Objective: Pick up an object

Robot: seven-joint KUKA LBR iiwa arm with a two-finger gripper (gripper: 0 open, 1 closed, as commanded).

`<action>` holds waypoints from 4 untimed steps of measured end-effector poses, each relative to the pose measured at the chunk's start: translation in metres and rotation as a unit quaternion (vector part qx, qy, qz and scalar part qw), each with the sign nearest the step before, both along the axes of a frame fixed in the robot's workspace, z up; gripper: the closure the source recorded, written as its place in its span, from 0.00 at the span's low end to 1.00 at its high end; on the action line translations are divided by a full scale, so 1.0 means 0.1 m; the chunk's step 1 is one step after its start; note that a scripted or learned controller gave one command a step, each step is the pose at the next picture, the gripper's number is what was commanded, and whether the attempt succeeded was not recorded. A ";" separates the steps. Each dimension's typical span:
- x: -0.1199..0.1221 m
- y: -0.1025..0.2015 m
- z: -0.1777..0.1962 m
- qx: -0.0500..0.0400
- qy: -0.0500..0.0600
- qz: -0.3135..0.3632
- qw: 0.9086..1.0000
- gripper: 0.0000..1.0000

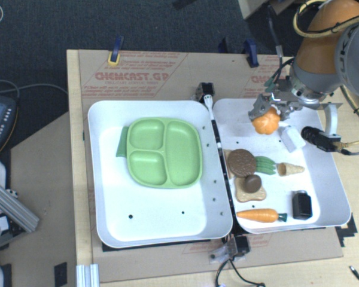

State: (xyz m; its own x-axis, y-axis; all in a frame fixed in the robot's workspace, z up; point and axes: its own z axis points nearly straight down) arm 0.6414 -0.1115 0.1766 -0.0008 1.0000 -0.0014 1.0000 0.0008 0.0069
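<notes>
The pincer sits at the far end of the right bin, its fingers clamped on a small orange fruit that hangs just below them, apparently lifted off the bin floor. The fruit looks like a light, hard plastic toy, round and smooth, so it could slip or roll out; a hold across its widest part seems safest. Nearer lie a brown cookie, a carrot and a black block
</notes>
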 end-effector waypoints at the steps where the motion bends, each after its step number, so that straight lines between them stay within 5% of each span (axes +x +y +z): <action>1: 0.02 0.00 0.52 0.000 -0.001 0.000 1.000 1.00; 3: 0.19 1.06 0.57 0.001 0.002 0.002 1.000 1.00; 4: 0.13 1.15 0.38 0.001 0.005 0.000 1.000 1.00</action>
